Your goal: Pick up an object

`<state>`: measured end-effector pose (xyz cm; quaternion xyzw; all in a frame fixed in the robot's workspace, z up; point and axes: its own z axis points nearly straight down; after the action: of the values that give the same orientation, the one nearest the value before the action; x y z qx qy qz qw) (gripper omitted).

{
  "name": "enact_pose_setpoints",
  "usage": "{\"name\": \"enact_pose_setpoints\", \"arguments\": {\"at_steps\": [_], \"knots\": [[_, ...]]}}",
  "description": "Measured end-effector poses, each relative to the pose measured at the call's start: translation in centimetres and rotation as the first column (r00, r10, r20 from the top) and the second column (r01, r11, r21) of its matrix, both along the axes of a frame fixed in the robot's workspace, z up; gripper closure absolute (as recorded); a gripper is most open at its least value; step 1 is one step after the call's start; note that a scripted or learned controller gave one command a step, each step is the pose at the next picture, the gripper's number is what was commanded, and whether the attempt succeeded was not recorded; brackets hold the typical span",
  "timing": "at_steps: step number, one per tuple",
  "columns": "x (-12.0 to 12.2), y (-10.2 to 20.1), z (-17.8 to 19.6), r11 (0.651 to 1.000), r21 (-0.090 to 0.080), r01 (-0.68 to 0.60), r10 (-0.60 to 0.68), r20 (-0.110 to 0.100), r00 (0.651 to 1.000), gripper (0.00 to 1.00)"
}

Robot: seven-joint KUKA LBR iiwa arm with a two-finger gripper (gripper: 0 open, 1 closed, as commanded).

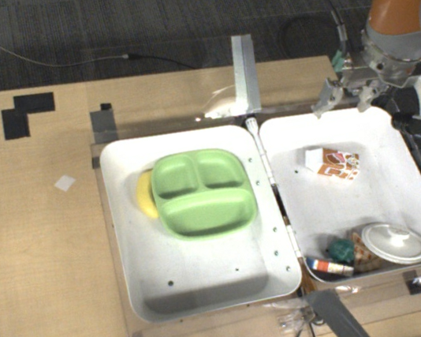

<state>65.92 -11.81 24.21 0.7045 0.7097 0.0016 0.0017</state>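
Two white bins [278, 192] fill the bench; the gripper [346, 97] hovers open, seemingly empty, and may clip the rim descending.

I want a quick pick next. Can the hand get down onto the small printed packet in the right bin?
Probably yes: the packet lies alone on bare bin floor, and the hand hovers near that bin's far rim.

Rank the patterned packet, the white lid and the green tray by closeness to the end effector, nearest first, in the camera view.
From the end effector at the right bin's far edge:
1. Patterned packet, right bin, far half.
2. White lid, right bin, near corner.
3. Green tray, left bin.
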Motion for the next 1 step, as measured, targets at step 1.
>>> {"name": "enact_pose_setpoints", "arguments": {"at_steps": [1], "knots": [[-1.66,-1.09,-14.74,1.0,0.0,-0.002,0.002,-0.001,1.0,0.0]]}}
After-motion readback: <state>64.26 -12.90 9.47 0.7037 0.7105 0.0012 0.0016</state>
